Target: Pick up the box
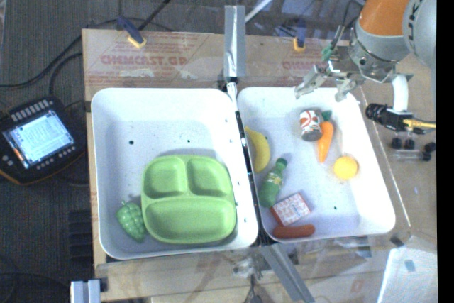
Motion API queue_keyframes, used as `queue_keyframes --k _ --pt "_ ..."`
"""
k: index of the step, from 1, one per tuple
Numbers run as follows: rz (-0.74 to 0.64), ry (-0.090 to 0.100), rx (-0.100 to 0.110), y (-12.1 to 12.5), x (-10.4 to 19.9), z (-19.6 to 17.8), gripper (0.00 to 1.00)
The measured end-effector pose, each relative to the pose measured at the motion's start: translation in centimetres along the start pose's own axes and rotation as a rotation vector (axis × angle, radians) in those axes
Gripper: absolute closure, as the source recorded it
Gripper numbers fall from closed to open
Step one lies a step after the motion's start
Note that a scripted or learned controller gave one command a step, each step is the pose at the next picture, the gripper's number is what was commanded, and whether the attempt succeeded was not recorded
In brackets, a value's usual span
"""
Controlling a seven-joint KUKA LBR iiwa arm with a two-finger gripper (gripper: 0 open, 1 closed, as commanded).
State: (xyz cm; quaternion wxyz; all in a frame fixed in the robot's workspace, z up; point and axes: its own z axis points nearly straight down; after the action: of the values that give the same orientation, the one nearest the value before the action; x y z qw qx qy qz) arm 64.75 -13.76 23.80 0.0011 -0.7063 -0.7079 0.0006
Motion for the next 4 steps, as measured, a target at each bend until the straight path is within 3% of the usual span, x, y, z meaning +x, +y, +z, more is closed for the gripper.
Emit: queue_keyframes --k 1,2,3,4 --pt "0.05 -0.001 0.002 -6.0 -4.9 8.5 0.0" --pt "-0.09 -0.003 0.0 1.4 -3.4 12.2 0.0" --pt "-0.212 -0.002 -0.001 -3.2 -0.6 10.0 0.0" --pt "-0.316 0.0 -0.001 -10.5 4.8 5.5 0.0"
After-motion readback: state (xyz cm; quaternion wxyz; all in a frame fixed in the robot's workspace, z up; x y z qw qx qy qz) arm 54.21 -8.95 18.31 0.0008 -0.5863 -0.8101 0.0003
